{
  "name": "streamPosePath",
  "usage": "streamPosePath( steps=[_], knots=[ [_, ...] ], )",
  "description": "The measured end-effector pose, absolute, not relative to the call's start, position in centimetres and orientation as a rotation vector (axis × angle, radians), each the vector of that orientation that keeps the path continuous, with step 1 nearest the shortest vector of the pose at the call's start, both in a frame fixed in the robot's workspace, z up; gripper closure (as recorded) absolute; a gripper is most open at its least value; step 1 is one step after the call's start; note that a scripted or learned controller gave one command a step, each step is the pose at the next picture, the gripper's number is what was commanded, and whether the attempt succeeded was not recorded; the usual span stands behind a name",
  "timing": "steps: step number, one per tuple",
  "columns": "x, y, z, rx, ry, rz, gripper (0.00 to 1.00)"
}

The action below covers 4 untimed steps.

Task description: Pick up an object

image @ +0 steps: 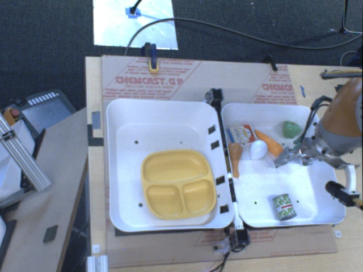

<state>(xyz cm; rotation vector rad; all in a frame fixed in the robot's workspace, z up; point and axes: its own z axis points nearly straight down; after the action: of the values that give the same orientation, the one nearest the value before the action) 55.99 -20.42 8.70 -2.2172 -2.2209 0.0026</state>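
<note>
In the right bin (317,208) lie a white egg (258,149), an orange carrot (270,143), a green lump (291,129), a small printed packet (240,134), an orange cone-shaped piece (235,158) and a green can (284,206) near the front. My gripper (287,159) reaches in from the right, low over the bin's middle. It is just right of the carrot and egg, and nothing shows in its grasp. The orange band (349,113) of the arm sits above the bin's right rim.
The left bin (125,129) holds a yellow divided plate (178,183). A black clip strip (222,152) runs along the seam between the bins. Cardboard lies under both bins. Cables cross the dark floor behind, and a grey bench stands at far left.
</note>
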Motion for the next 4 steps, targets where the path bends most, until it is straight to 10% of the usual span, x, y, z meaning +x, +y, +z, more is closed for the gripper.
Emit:
streamPosePath(
  steps=[1, 2, 4],
  knots=[
    [56.1, -20.4, 8.5, -2.221, -2.223, -0.001, 0.00],
    [56.2, -20.5, 9.6, -2.223, -2.226, -0.003, 1.00],
    [57.1, -19.8, 20.1, -2.220, -2.230, -0.004, 1.00]
  ],
)
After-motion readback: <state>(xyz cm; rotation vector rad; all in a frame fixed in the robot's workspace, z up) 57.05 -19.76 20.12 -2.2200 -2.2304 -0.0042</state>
